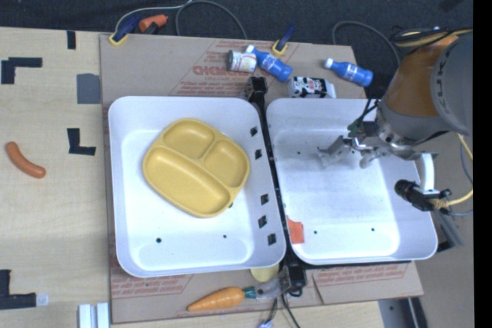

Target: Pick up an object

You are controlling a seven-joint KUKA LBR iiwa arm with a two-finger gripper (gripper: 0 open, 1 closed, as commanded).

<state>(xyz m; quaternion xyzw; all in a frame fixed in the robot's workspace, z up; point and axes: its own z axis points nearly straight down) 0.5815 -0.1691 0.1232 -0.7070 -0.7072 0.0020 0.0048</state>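
1. The gripper (332, 153) hangs low over the upper part of the right bin (338, 242); whether it is parted or closed cannot be told, and nothing is seen held in it.
2. The grey arm (419, 100) with its orange band reaches in from the right.
3. The nearest pickable object, a yellow divided plate (197, 165), lies in the left bin (131, 242), well apart from the gripper.
4. Judged from this, no pick is done yet; reaching and grasping remain.
5. The bins sit on cardboard (169, 65) atop a pale wooden bench (38, 219).
6. Outside the bins: two blue bottles (350, 73), a toy carrot (217, 299), a toy sausage (24, 160), and clamps and cables beyond.
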